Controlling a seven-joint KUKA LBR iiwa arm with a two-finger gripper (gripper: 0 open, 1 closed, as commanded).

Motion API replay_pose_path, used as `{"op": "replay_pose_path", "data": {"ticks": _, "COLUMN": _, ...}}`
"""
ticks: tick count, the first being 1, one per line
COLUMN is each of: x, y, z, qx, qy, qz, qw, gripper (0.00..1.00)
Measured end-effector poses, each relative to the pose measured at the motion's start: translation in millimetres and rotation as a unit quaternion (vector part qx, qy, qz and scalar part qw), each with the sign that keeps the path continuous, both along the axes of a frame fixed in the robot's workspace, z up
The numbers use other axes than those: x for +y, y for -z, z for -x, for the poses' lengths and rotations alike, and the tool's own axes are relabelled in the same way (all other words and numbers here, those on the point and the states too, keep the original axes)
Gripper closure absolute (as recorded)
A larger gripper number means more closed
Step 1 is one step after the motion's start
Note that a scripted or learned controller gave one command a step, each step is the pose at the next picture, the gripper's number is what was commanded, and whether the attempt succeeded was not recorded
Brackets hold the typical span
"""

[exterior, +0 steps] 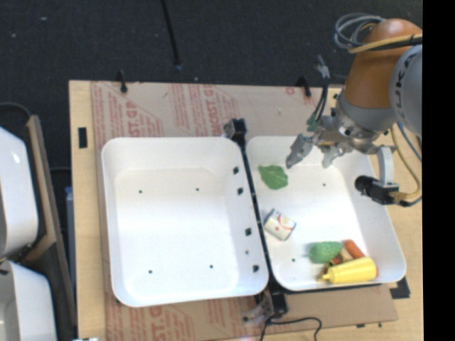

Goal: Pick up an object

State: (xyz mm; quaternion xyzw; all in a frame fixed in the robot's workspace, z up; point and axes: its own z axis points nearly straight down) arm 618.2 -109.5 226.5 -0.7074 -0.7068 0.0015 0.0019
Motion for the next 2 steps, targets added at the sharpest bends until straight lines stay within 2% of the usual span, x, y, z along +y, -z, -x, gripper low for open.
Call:
{"op": "replay_pose_path", "data": {"ticks": 1, "x": 0, "y": -3, "z": -1, "qx": -0.003, "qy": 0.0, "qz": 0.0002, "qw": 1.0, "gripper": 0.0}}
{"op": "replay_pose_path", "data": {"ticks": 2, "x": 0, "y": 60, "z": -1, "qx": 0.0, "qy": 0.0, "qz": 0.0002, "qw": 1.0, "gripper": 0.0}}
